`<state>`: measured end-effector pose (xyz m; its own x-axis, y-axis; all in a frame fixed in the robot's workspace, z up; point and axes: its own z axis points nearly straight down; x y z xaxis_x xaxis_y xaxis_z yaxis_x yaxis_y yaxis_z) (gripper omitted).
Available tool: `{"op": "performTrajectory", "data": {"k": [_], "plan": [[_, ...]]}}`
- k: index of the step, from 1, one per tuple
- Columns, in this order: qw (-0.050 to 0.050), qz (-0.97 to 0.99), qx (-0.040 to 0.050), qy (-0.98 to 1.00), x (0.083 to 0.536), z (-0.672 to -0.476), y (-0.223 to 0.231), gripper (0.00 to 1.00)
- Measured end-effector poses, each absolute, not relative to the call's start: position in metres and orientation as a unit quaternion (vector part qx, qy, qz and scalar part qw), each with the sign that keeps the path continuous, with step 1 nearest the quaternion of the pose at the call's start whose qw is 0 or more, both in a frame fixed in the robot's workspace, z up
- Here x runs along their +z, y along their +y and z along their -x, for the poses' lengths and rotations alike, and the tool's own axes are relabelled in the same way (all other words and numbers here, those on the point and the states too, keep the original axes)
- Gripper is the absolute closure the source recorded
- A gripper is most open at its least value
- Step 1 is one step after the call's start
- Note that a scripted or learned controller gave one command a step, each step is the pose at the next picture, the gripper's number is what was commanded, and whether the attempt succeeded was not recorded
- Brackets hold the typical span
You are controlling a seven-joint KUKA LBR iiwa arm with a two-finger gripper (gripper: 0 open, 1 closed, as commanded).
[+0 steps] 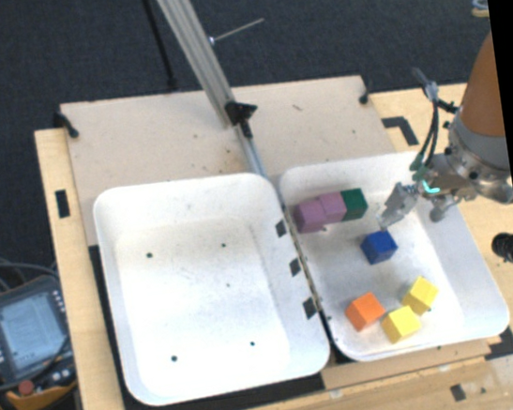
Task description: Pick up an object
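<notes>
Blue cube point(379, 246) sitting loose near the middle of the right bin point(472, 259), on the white floor, touching nothing. Just up and right of it, jaws point(410, 198) hovering over the bin's upper right part, one grey finger slanting down-left toward the cube; open or closed, cannot tell from this angle, and nothing seen between the fingers. Up-left of the blue cube, against the bin's far-left stretch: purple block point(320, 210) with a green cube point(354, 202) pressed to its right side. Down toward the bin's near edge: orange cube point(365, 310) at left, then two yellow cubes, one point(401, 323) lower and close to the near rim, the other point(421, 294) just up-right of it, corners nearly meeting. Behind the jaws, grey wrist with cables and the orange band point(483, 101) coming in from the right. Left bin point(132, 264) side by side with the right one, walls touching along the middle. Both on the desk point(153, 143), pale board showing beyond the far rims. Silver pole point(203, 60) slanting up from the far side of the seam between the bins. Off the desk's left edge, grey handheld pendant point(23, 331) with a screen and trailing cables.
</notes>
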<state>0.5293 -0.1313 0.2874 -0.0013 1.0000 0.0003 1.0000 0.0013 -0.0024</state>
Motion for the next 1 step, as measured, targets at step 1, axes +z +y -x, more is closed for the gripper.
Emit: {"op": "performTrajectory", "data": {"k": [1], "plan": [[-0.001,0.707,-0.0006,-0.707,0.2893,-0.5299,-0.1313,0.00]]}}
